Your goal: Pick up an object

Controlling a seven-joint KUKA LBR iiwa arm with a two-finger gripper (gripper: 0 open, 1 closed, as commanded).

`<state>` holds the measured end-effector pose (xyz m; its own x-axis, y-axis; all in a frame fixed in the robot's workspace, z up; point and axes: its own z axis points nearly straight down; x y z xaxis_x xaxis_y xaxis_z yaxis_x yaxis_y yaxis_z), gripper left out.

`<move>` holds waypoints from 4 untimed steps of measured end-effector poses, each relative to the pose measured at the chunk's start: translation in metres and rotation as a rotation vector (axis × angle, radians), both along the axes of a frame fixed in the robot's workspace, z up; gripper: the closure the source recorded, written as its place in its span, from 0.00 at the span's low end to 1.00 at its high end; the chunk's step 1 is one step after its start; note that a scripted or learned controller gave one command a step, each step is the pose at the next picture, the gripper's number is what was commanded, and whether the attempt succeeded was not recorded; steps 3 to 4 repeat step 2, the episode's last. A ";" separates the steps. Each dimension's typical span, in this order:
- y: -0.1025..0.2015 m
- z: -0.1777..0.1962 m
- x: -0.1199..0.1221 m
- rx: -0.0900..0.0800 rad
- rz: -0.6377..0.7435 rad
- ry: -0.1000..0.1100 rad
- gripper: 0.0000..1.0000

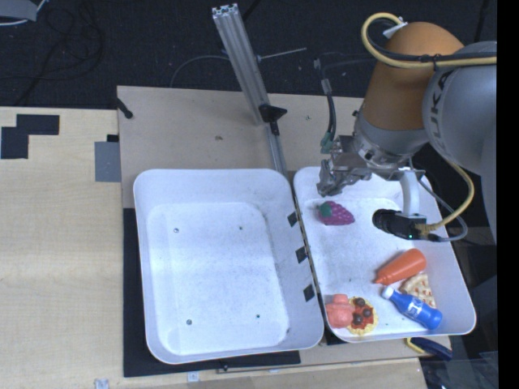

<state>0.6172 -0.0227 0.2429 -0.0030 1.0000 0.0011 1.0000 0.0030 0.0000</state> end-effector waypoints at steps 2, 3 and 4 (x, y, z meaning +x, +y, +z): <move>0.090 -0.017 0.002 0.000 0.000 0.002 1.00; 0.090 -0.017 0.002 0.000 0.000 0.002 1.00; 0.090 -0.017 0.002 0.000 0.000 0.002 1.00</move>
